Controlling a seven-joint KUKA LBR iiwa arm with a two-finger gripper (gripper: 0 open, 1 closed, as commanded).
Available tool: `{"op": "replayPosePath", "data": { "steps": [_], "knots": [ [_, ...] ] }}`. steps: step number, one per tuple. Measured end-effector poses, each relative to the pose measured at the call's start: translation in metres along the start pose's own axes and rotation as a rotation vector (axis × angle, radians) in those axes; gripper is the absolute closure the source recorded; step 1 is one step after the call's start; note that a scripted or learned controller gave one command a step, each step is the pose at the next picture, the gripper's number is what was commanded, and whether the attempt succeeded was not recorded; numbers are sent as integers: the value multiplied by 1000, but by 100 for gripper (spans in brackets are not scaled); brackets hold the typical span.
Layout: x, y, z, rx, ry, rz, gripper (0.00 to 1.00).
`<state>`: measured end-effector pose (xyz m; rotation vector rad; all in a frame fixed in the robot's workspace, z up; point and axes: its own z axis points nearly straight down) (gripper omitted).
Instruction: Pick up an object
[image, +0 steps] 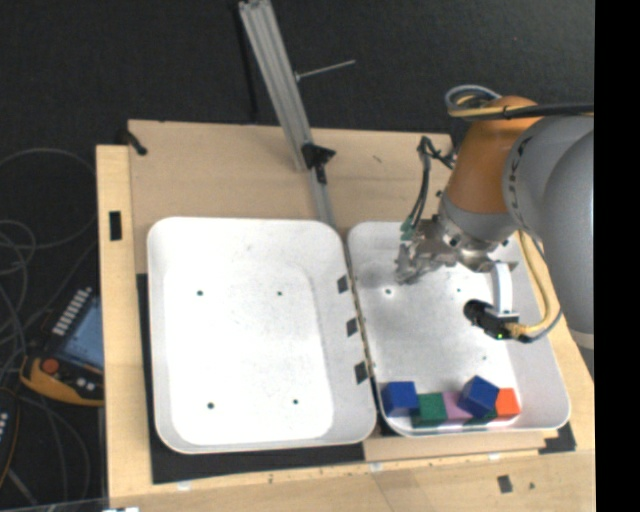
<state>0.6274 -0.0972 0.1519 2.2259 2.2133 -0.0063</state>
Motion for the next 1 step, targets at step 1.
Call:
{"op": "replayPosePath", "data": {
  "steps": [1],
  "knots": [
    [5,-34,56,-3,3,-4,100]
  ]
}}
